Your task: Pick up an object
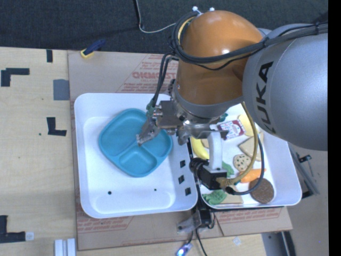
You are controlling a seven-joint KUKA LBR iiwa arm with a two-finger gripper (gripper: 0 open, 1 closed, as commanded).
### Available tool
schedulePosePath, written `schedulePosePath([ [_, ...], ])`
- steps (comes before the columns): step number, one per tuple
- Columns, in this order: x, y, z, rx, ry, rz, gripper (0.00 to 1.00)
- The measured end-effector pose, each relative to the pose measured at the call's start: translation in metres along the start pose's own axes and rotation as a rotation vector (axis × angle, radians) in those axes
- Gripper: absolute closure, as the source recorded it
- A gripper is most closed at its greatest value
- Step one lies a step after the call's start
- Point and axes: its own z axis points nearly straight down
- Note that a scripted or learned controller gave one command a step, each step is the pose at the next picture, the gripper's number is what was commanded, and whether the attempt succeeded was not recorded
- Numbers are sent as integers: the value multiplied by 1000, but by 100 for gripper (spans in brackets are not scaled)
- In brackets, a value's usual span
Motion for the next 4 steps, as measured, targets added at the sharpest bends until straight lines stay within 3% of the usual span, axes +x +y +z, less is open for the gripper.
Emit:
schedulePosePath([
  [1, -4, 1, -12, -2, -2, 6, 100],
  [2, -41, 8, 80, 4, -5, 14, 100],
  [3, 0, 38, -23, -16, 2, 4, 100],
  [4, -64, -1, 8, -1, -3, 15, 100],
])
